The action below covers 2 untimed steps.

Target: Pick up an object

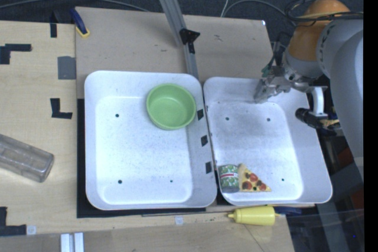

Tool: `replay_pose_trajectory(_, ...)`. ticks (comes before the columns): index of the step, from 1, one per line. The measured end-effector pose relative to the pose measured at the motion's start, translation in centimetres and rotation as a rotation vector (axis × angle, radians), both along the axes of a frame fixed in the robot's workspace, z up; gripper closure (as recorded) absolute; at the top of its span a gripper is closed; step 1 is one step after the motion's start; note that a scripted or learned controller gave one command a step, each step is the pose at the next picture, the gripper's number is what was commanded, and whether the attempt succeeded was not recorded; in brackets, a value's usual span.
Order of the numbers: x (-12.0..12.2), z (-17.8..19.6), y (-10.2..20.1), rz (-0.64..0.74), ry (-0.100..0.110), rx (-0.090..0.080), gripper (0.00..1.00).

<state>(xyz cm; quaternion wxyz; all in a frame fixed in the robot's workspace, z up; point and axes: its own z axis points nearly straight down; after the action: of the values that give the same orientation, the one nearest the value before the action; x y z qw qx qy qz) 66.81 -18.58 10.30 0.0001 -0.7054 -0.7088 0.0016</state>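
you are looking down at 2 white bins sitting side by side on the bench. the gripper (264, 91) is hanging over the far edge of the right bin (307, 186), up near its top corner. it is small and blurry here, so you cannot tell how it is set. nothing is showing in its grasp.

the things you could pick up are lying well apart from it. a green bowl (171, 106) is sitting upright in the left bin (100, 186), close to that bin's far right corner, near the wall between the 2 bins. a small green can (228, 178) is lying at the near left corner of the right bin, and a pizza slice toy (253, 180) is touching it on its right side. both are sitting across the whole bin from the gripper.

a yellow bottle (254, 216) is lying on its side just outside the near edge of the right bin. a clear plastic tube (22, 157) is resting on the bench far off to the left. a grey metal pole (171, 9) is slanting down to the far wall where the 2 bins meet.
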Motion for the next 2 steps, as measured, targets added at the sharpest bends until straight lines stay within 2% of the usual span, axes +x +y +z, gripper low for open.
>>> replay_pose_trajectory(1, -0.3, 4.6, 0.6, -0.003, -0.006, 0.001, 1.00)
replay_pose_trajectory(2, -0.3, 11.0, 0.9, -0.003, -0.009, 0.000, 1.00)
